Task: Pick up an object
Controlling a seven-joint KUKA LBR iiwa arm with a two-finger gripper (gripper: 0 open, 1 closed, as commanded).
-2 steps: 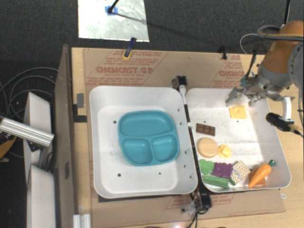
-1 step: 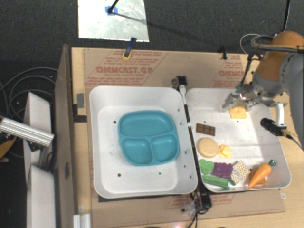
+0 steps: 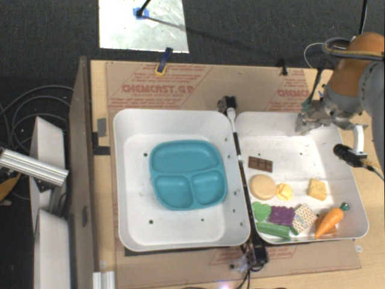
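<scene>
Plainly nothing is picked yet. Largest is the left bin (image 3: 135, 161) with its blue tray (image 3: 187, 174) — then the right bin (image 3: 289, 155), food toys clustered at its near end. Gripper (image 3: 310, 120) hovers at the far corner — its grasp cannot be told.

You've got one fixed camera above the bench, tilted down at a slant from the near edge. It sits far enough back to frame both white bins: left bin (image 3: 129, 161), right bin (image 3: 337, 179) beside it. Cardboard underlay (image 3: 198, 83) runs behind the left bin, dark floor beyond. The arm (image 3: 355, 83) enters right of the right bin.
</scene>
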